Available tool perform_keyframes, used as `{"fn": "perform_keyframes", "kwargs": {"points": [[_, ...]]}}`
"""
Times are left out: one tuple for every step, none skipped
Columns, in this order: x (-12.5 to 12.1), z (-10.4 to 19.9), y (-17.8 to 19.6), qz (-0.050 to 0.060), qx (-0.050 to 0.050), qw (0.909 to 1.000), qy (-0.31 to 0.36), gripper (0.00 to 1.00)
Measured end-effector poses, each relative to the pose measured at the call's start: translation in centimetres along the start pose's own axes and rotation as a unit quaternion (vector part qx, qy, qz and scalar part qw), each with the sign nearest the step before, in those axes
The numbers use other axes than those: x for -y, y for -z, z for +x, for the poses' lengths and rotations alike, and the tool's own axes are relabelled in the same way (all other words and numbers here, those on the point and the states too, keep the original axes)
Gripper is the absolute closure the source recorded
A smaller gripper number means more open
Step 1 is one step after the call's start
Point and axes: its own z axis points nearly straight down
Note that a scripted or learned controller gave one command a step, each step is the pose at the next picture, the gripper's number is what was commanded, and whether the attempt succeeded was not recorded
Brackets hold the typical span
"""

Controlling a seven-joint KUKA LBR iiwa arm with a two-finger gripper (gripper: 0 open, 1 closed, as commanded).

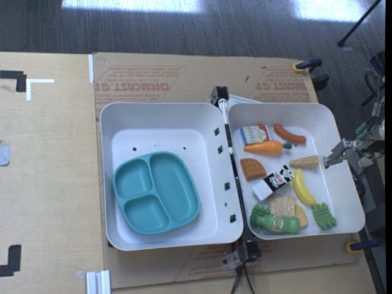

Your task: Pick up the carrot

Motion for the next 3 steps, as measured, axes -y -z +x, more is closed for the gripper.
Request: {"fn": "perform_keyframes", "kwargs": {"points": [[-2.6, 4.5, -13.1, 0.0, -0.001, 1.0, 0.006, 0.0], [-10.9, 7.6, -19.3, 0.0, 0.0, 0.9985, 0.055, 0.0], [-16.3, 2.9, -19.4, 0.005, -0.001, 0.9996, -0.027, 0.0]]}}
